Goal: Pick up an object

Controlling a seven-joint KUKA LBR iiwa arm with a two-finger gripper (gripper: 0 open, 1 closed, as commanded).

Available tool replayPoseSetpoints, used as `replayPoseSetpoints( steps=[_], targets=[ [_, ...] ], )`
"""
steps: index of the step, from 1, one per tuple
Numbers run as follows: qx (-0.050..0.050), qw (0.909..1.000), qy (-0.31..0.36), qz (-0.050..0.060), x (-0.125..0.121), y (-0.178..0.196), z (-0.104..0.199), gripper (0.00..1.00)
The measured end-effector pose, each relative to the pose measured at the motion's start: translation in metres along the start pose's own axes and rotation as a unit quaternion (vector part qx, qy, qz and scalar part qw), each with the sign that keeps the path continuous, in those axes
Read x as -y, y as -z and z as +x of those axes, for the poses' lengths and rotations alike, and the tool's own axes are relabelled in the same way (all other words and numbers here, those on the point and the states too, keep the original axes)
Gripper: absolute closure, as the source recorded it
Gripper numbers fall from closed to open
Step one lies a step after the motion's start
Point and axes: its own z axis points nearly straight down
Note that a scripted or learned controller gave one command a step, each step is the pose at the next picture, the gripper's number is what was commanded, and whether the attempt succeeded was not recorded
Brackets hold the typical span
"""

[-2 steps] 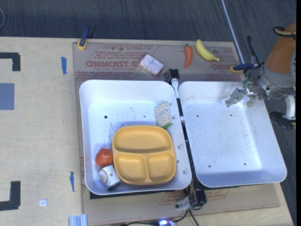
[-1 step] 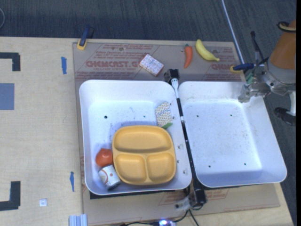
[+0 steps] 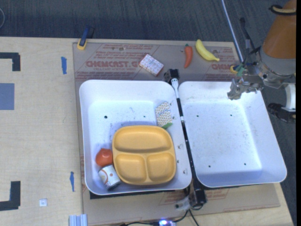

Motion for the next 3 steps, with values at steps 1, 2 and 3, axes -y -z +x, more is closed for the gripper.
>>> replayPoseSetpoints(
  steps=[1, 2, 3],
  targets=[
    [-0.001, 1.0, 0.0, 0.003, 0.065, 0.022, 0.094, 1.0],
    [0.0, 1.0, -0.001, 0.003, 0.103, -0.009, 0.157, 1.0],
    [-0.001, 1.0, -0.001, 0.003, 0.136, -0.007, 0.17, 1.0]
  ],
)
